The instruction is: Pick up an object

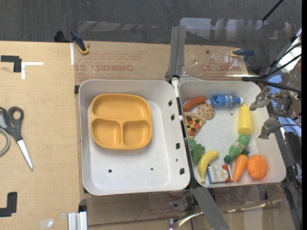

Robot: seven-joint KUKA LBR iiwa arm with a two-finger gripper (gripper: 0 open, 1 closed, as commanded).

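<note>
At the counter's right bin (276,174), we see a scatter of toy food awaiting a pick, while the gripper (269,113) hangs at the bin's right edge, its fingers spread apart and holding nothing. The yellow bottle (244,120) lies just left of them, lengthwise and apart from its neighbours, and we judge it the handiest target: light, stiff plastic, probably smooth enough to slip, so best taken across its middle rather than at the narrow cap. Near it lie a blue bottle (225,100), a sausage (194,103), a cookie (206,111) and a pizza slice (193,124). Toward the front wall a green bottle (237,147), a banana (207,161), a carrot (240,166), an orange (257,166) and a small carton (218,174) crowd together, touching or nearly so, which we think leaves little room for a clean approach. The left bin (129,176) holds an orange divided plate (122,121).
</note>
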